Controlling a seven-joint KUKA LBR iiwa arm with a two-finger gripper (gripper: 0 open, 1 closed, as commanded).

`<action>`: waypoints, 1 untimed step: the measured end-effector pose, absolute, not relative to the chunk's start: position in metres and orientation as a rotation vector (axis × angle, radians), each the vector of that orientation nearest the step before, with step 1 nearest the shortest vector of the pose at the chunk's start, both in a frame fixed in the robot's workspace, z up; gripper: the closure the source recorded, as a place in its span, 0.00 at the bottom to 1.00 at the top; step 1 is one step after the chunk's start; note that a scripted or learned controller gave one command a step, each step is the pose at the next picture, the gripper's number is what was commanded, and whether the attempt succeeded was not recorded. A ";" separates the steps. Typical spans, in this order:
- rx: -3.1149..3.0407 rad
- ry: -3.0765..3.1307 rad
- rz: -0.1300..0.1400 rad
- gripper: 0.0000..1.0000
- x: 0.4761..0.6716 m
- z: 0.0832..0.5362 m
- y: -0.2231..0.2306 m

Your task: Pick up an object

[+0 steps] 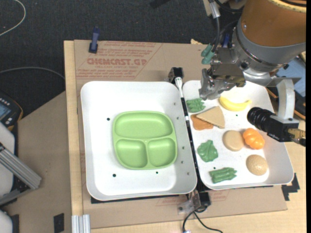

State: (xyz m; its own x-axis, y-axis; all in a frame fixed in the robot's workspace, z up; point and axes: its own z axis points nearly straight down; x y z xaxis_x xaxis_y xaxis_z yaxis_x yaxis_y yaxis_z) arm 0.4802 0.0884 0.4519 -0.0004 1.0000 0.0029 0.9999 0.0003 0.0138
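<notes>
I see the tabletop (121, 57) with its cardboard sheet carrying two white bins side by side. The left bin (97, 101) holds a green divided plate (144, 140) in its middle. The right bin (279, 166) carries the toy food, any piece of which would serve as my object to pick. The arm (272, 18) reaches in from the right and hangs over the far end of that bin, its end effector (210, 92) low above the bin's far left corner; I cannot tell how it is set from this slant.

Just beneath and beside it lie a small green leafy piece (195, 105), a tan bread wedge (213, 116) overlapping an orange slice (200, 123), and a yellow banana (234, 102). Nearer to me sit a round beige piece (233, 140), an orange pumpkin-like piece (253, 138), a second beige round (256, 164) and two more green pieces (208, 151) (223, 174).

My judgement: the leafy piece is the closest target, yet it is flat and close to the bin wall. I would come straight down, centred on it, clear of the wall, and lift slowly
</notes>
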 end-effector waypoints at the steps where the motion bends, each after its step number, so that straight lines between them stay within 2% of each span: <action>1: 2.234 2.218 -0.017 1.00 0.478 0.342 0.034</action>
State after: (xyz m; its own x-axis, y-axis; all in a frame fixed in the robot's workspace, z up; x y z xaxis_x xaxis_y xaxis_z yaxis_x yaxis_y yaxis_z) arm 0.4780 0.0341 0.3420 0.0071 1.0000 -0.0031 0.9999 -0.0071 -0.0121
